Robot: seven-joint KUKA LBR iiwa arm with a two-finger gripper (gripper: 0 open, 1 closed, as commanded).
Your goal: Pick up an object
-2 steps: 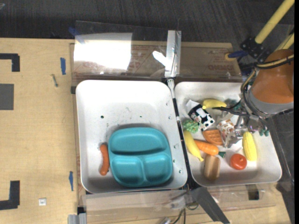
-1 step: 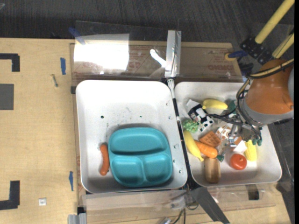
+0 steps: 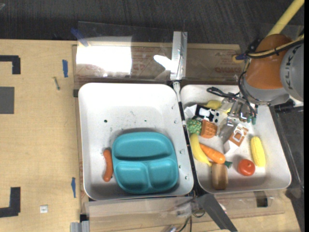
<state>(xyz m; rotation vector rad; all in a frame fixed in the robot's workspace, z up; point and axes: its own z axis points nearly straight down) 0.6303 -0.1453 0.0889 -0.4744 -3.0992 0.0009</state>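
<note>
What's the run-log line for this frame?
arm: over right bin | gripper: among toys, grasp unconfirmed | nearby: carrot, corn, tomato | left bin: teal tray, sausage

A dark grey carpeted floor (image 3: pixel 145 6) fills the top of the frame. Below it lies a light wooden bench (image 3: pixel 36 129) with black corner marks (image 3: pixel 12 64) at the left edge and bits of blue tape (image 3: pixel 64 67). A clear glossy sheet (image 3: pixel 116 59) at upper centre reflects bright light.
</note>
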